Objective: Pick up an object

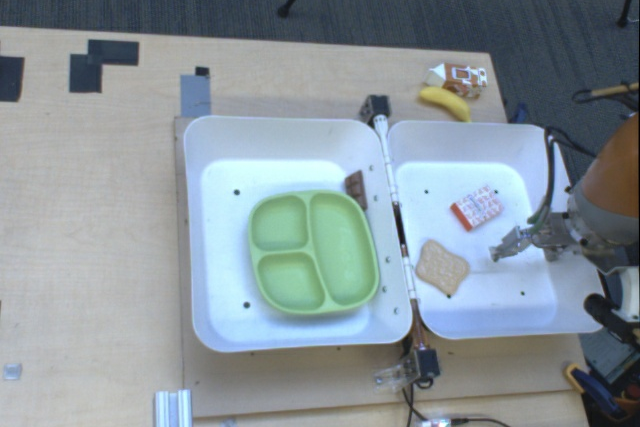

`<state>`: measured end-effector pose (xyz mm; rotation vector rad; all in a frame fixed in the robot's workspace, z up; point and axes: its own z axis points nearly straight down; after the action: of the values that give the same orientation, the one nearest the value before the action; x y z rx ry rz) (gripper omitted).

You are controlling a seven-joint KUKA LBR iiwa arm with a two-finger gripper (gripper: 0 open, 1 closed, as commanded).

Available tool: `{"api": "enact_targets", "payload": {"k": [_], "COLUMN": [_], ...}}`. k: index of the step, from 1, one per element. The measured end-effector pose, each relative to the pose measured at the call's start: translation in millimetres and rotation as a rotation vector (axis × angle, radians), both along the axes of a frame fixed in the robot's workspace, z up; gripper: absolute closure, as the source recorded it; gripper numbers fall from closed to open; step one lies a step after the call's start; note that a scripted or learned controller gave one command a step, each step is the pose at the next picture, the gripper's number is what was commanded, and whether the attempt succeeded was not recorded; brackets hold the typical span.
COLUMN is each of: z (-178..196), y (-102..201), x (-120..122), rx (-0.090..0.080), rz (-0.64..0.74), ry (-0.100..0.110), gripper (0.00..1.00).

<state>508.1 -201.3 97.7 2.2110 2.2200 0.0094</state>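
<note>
Camera view: glossy green three-compartment plastic plate (314,253) seen in left white bin (215,165). Pale toast-shaped flat piece (441,267) and red-white printed packet (477,207) lay in right white bin (530,315). Metal two-finger gripper (512,245) poised over right bin, nothing grasped; grip state indiscernible. Small brown object (354,183) partly hidden behind plate.

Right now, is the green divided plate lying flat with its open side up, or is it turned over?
Open side up. The green divided plate lies flat in the left bin, its three compartments showing.
</note>
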Motion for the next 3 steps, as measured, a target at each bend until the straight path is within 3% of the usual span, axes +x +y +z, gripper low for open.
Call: {"api": "enact_targets", "payload": {"k": [1, 2, 3], "z": [11, 11, -11], "y": [0, 0, 44], "x": [2, 2, -19], "rx": [-0.001, -0.001, -0.001], "rz": [0.001, 0.002, -0.002], "ry": [-0.004, -0.004, 0.002], "gripper": [1.0, 0.0, 0.0]}}
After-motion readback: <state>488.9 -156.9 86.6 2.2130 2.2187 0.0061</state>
